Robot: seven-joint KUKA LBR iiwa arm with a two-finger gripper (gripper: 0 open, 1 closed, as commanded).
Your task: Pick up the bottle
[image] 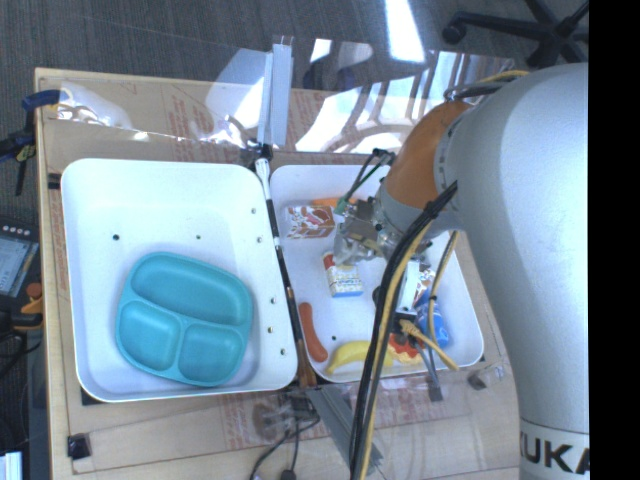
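Two white bins on a cardboard-topped table, pincer (pixel 350 251) low in the right bin (pixel 465 313).
Pincer state: cannot tell; just below lies the small labelled bottle (pixel 345 278); settle squarely across its width, clear of the snack packet (pixel 310 220).

We see the bottle (pixel 345 276) just below the fingers (pixel 352 250), in the right bin (pixel 300 183). The tray (pixel 185 318) lies far left, in the left bin (pixel 100 198).

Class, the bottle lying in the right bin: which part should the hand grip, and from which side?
Probably the bottle across its labelled middle, from straight above: it seems to lie flat in the right bin, leaving its long sides exposed.
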